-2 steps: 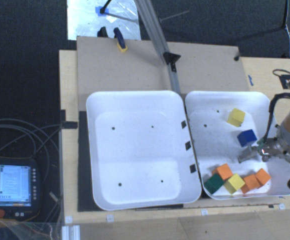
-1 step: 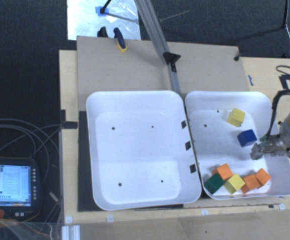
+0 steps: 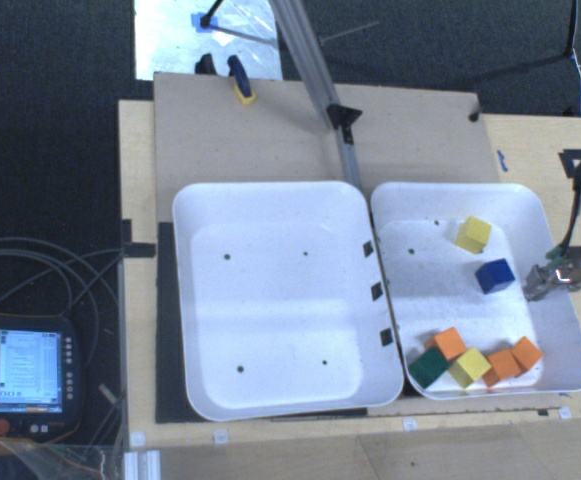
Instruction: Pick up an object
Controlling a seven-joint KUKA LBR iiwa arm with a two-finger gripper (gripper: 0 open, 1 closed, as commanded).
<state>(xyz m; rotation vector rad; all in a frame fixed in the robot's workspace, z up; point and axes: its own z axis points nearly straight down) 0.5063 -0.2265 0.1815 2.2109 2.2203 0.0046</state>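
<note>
The right bin [image 3: 560,298] holds several small blocks. A yellow block [image 3: 473,234] lies near its far side and a blue block [image 3: 494,275] sits just below it. Along the near wall cluster a green block [image 3: 428,367], a yellow block [image 3: 469,367] and orange blocks [image 3: 450,343] [image 3: 516,356]. My gripper [image 3: 543,281] hangs at the bin's right rim, a short way right of the blue block, with nothing seen between its tips.
The left bin [image 3: 185,268] stands beside the right one. A slanted metal pole [image 3: 310,58] crosses above the bins' far side. A teach pendant [image 3: 25,373] with cables lies on the floor at the left.
</note>
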